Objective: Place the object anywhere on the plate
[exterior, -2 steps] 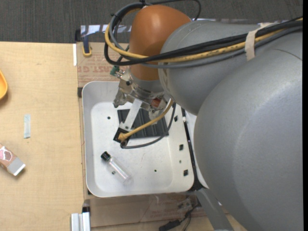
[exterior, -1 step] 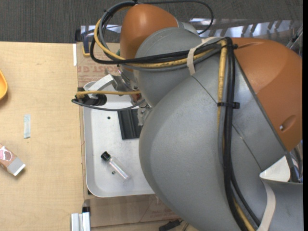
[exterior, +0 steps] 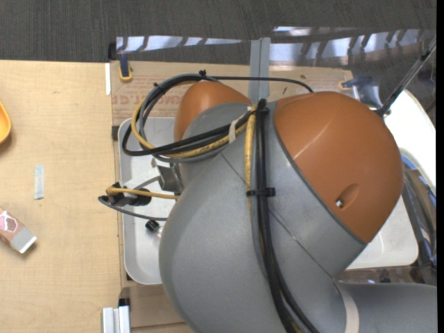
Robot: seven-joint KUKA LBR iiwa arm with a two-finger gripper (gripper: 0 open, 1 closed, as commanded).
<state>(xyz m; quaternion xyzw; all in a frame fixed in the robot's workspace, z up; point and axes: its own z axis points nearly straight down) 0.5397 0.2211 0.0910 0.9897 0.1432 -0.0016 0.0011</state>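
My arm (exterior: 277, 220), grey with orange domes, sits nearest the camera and covers most of both white bins (exterior: 135, 255). My tool is buried beneath it, perhaps over the left bin, so I cannot tell its state. The object and plate are hidden. 1 small packet (exterior: 15, 231) lies at the tabletop's (exterior: 62, 116) left edge.
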